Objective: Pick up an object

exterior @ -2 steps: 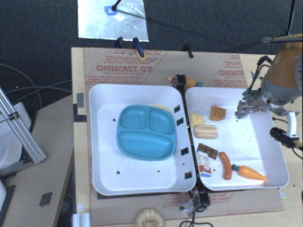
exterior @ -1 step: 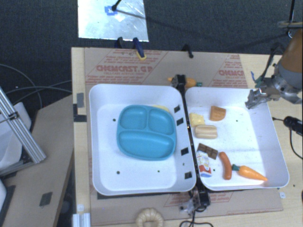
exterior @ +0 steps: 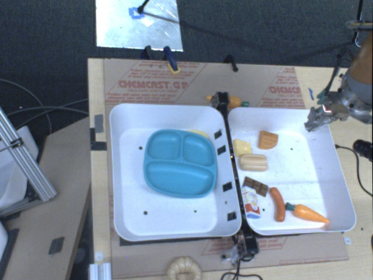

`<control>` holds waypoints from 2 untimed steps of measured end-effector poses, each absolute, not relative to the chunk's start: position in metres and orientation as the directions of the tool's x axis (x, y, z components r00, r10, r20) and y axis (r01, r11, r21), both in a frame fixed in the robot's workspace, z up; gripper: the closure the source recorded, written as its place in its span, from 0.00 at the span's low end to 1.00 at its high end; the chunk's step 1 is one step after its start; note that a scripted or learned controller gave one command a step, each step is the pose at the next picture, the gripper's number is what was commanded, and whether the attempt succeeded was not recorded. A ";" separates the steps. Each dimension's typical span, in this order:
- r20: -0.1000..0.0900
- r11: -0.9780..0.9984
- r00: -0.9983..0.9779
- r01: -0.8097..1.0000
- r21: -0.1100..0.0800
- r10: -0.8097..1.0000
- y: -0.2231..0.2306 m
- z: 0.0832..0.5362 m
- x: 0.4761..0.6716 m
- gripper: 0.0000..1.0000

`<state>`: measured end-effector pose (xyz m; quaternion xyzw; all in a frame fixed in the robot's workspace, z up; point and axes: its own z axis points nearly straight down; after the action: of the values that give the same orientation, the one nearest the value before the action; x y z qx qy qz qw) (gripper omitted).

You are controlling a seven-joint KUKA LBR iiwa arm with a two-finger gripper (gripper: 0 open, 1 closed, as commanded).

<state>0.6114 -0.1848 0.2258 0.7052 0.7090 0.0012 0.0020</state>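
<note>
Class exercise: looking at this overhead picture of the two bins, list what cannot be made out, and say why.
- Gripper: small and blurred in the camera view; finger state unclear.
- Yellow item: mostly hidden behind the blue tray.
- Orange object: partly hidden by the clamp between the bins.
- Small packet: print too small to read.

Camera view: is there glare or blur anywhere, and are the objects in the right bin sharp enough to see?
In the camera view, the shiny sheet beyond the bench shows bright glare; the arm at the right edge looks slightly soft; the carrot and sausage in the right bin are clear, with faint shadows.
</note>
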 end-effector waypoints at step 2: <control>0.002 0.010 -0.010 1.000 0.003 1.000 -0.085 0.233 0.576 1.00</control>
<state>0.5759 -0.0851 0.2330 0.7036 0.7106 0.0016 0.0002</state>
